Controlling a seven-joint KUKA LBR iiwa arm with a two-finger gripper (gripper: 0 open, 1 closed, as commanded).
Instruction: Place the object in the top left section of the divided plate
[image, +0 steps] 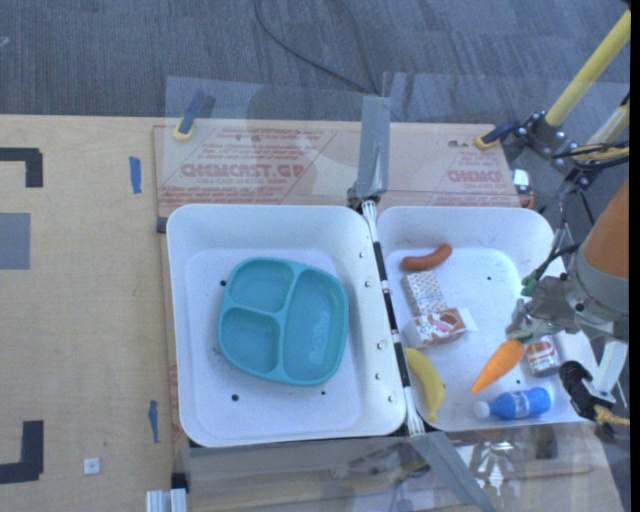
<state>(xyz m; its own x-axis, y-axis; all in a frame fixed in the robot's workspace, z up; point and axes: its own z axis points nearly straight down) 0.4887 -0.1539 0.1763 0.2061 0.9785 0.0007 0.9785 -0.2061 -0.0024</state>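
The jaws' state cannot be told; the gripper (527, 318) is seen low in the right bin (470, 225), just beside the carrot (498, 366), with nothing visibly held. The plate (284, 321) lies in the left bin (200, 240), its sections bare. No placement is judged done.

plate (284, 321) teal | carrot (497, 366) orange | banana (427, 380) yellow | sausage (426, 258) red-brown | bottle (516, 404) blue | bins (200, 240) white
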